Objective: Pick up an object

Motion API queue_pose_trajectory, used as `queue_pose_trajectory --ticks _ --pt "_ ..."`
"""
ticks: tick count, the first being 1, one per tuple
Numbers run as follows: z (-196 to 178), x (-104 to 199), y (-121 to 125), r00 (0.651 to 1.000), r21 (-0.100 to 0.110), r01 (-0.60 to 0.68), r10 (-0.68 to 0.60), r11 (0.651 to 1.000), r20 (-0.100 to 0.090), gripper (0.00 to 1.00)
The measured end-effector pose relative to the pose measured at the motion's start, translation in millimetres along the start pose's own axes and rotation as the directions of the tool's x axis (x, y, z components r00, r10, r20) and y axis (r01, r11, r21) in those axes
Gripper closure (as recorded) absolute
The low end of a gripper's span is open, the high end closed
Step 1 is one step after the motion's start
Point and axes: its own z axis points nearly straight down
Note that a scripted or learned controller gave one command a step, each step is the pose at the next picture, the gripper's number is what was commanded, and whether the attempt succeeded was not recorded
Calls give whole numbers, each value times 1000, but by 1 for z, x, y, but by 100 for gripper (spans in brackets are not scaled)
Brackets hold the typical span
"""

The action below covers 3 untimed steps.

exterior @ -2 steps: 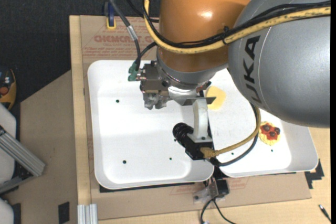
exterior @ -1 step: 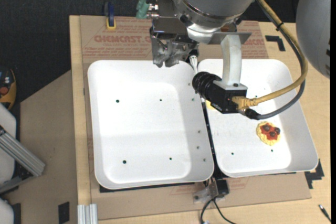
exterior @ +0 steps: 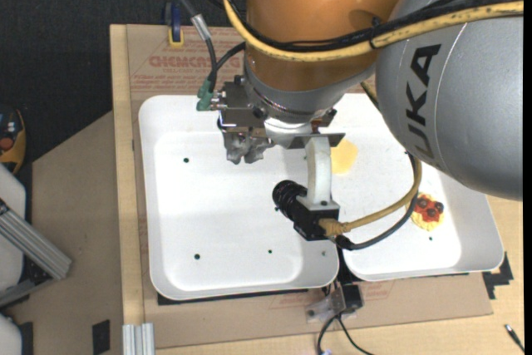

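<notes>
My gripper (exterior: 245,147) hangs over the far part of the left white bin (exterior: 208,253), just under the big orange wrist band. It is seen from above and partly hidden by the wrist. A flat yellow object (exterior: 346,156) lies in the right bin (exterior: 465,253) near its far left side, partly behind the camera bracket on my arm. A small red and orange object (exterior: 428,211) rests toward the right of that same bin. I see nothing held at the gripper.
A black camera unit (exterior: 299,212) on a white bracket hangs from the wrist over the seam between the bins, with a yellow cable looping right. Cardboard (exterior: 133,179) lies under both bins. Aluminium framing (exterior: 33,249) stands at the left edge.
</notes>
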Motion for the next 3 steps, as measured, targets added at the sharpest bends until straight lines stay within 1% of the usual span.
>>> queue_pose_trajectory --ticks 1,2,3 --pt "-162 -1 0 1000 -31 3 -3 1000 -16 100" --pt "8 -1 30 1000 4 -2 2 1000 2 100" --pt "-111 0 18 1000 -25 3 -3 1000 -13 100"
